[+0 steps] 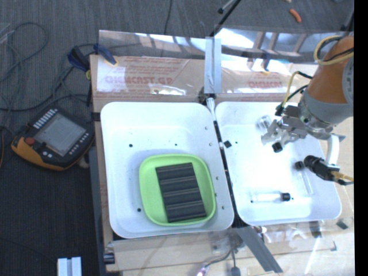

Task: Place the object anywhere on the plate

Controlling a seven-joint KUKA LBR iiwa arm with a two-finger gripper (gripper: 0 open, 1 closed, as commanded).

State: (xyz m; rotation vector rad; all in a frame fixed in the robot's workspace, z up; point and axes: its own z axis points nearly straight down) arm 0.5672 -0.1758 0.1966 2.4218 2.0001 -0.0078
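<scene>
Gripper (276, 138): two-finger metal gripper on a grey arm with an orange band, well to the right of the light-green square plastic plate (148, 195); clenched or released, impossible to tell; no object visibly in its hold.
Left bin (123, 131): shallow white plastic bin, enclosing the plate on all sides.
Plate: flat on the bin floor.
Block (181, 192): dark grey ribbed rectangular block, flat on the plate, covering most of it, wholly inside the rim.
Right bin (247, 165): shallow white plastic bin, just right of the plate, beyond the shared middle wall.
Tube (269, 198): clear plastic syringe-like tube with a black tip, lying flat, well right of the plate, nearer to it than the gripper.
Step in hand: judged placed, if the block is the object meant, since it rests on the plate. If the tube is meant, the fetch is not yet begun.
Next move: for the tube, a descent onto its thin round body, a firm pinch across it, a lift over the middle wall, then a release on the narrow green margin or on top of the block.
Count: one gripper, two bins, one plate, one block, one tube.
</scene>
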